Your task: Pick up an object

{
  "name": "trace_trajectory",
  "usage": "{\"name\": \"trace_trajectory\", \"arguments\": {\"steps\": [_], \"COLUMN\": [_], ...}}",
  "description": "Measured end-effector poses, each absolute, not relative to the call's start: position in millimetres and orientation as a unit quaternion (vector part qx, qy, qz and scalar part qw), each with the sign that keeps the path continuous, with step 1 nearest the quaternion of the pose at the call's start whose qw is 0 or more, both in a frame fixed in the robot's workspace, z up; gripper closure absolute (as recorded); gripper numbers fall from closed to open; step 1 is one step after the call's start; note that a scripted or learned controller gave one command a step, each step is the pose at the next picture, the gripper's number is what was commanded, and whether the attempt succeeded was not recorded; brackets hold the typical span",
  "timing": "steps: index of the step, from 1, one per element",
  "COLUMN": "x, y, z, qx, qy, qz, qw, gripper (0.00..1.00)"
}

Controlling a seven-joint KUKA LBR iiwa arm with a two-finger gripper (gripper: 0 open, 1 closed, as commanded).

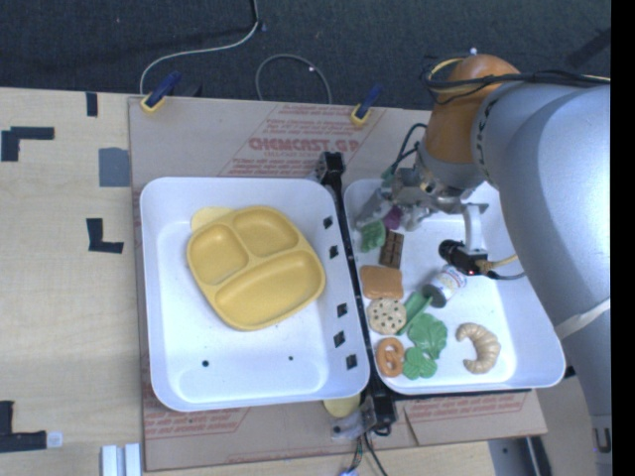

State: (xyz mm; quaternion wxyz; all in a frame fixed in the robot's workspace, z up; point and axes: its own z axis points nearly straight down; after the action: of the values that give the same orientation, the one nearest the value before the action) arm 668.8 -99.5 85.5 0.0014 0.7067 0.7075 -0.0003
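While the gripper (395, 204) hangs low at the top of the right bin (526, 350), I cannot tell how it is set. Just under it lie a green toy leaf (371, 235) and a brown chocolate bar (392, 249). Both look light, hard and smooth, so pinching the thin bar across its narrow sides seems best.

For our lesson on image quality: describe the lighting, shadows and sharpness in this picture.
Camera view: even, soft light, no harsh glare; the yellow tray casts a faint shadow on the left bin; the arm looms large and slightly soft; small foods like the croissant look coarse.
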Motion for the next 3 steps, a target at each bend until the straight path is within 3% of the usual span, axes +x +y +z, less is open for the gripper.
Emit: {"name": "trace_trajectory", "arguments": {"steps": [2, 3], "x": [668.4, 668.7], "y": [-99, -99], "z": [85, 96], "qx": [0.707, 0.706], "qy": [0.708, 0.708], "qz": [-0.0008, -0.0008], "qw": [0.000, 0.001], "gripper": [0.00, 1.00]}}
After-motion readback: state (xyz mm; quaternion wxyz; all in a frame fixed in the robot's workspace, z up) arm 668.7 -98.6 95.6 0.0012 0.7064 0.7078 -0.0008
